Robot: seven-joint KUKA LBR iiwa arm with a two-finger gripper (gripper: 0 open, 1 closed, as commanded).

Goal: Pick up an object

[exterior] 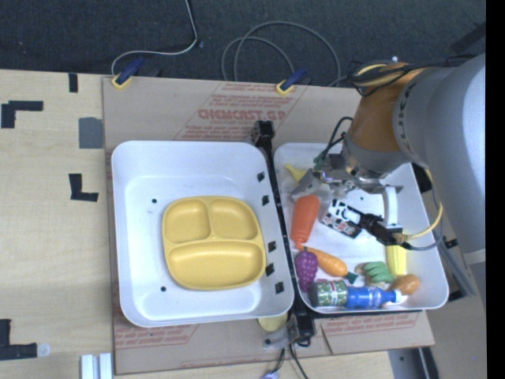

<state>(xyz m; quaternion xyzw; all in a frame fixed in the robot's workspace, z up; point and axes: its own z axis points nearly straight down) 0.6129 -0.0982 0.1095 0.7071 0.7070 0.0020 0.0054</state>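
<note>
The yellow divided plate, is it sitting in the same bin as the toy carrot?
No, the yellow plate is in the left bin; the carrot is in the right one.

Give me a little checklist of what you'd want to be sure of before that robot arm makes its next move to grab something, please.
1. Claw over the right white bin: ok.
2. Target close: long orange toy carrot lies just below the claw: ok.
3. Claw open: cannot tell.
4. Claw holding nothing: cannot tell.
5. Room around the carrot: purple grape bunch lies just beyond its lower end: not ok.
6. Yellow divided plate lies apart in the left white bin: ok.
</note>
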